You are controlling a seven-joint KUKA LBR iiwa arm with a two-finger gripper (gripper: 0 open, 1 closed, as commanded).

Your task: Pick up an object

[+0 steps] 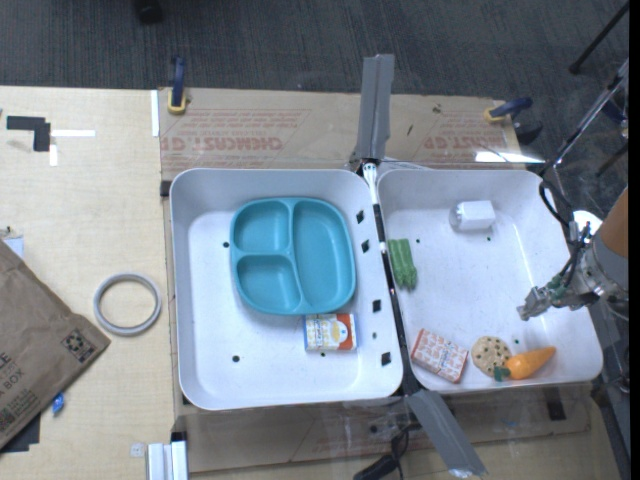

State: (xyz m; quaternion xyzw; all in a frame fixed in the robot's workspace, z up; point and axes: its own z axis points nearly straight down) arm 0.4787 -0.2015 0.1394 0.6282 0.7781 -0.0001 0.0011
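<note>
Hovering in the right bin (560, 218), gripper (537, 304) sits above-right of the carrot (530, 362), lying diagonally; finger state unclear.

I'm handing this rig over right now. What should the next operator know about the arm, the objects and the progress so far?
Gripper: low over the right bin, near its right wall, holding nothing visible.
Right bin: white block, green pickle, cracker, cookie, carrot.
Left bin: teal divided plate, small carton.
Done: nothing lifted.
Left: grasp and lift one object.
</note>
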